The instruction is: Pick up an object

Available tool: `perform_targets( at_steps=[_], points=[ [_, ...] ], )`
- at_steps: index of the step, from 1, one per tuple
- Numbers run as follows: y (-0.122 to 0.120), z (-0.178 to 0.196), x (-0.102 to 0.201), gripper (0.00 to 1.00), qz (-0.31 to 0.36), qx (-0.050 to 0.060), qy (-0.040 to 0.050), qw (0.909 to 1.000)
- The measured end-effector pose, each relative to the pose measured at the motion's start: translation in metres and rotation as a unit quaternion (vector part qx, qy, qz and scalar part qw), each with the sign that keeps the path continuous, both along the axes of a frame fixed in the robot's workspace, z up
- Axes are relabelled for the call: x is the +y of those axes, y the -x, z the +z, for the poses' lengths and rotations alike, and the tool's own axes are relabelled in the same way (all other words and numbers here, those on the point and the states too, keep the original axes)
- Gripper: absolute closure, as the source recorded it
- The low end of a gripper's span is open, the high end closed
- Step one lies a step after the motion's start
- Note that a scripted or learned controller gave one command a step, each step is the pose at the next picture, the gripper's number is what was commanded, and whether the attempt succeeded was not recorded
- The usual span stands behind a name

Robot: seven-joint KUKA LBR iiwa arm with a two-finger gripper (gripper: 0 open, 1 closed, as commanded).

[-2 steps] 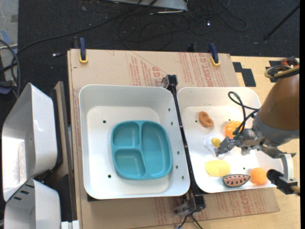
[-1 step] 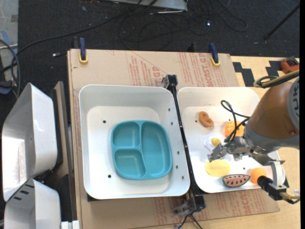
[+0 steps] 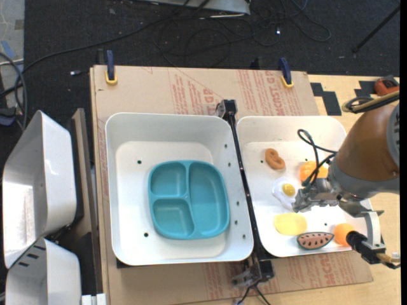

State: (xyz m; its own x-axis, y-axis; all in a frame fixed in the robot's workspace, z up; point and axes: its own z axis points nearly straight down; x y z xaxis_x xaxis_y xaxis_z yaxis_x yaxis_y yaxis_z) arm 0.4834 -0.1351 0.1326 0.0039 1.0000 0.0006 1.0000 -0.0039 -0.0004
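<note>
Several toys crowd gripper (image 3: pixel 299 202) | finger state: cannot tell | risk: descent nudges fried egg (image 3: pixel 286 190), misses grasp.

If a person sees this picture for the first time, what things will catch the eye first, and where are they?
The teal divided plate stands out most, lying alone in the left white bin. Next comes the grey arm with its orange band, reaching from the right over the right bin, its gripper low among small toy foods. These include a brown doughnut, a fried egg and a watermelon slice.
</note>
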Motion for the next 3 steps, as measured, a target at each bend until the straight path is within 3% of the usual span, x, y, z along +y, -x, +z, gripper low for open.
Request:
perform_targets(
  at_steps=[1, 2, 3],
  points=[
    [0.0, 0.063, -0.001, 1.0, 0.003, -0.003, 0.0013, 1.0],
    [-0.001, 0.07, -0.001, 1.0, 0.003, -0.001, 0.0008, 1.0],
    [-0.012, 0.084, 0.049, 1.0, 0.006, -0.001, 0.0002, 1.0]
  ],
)
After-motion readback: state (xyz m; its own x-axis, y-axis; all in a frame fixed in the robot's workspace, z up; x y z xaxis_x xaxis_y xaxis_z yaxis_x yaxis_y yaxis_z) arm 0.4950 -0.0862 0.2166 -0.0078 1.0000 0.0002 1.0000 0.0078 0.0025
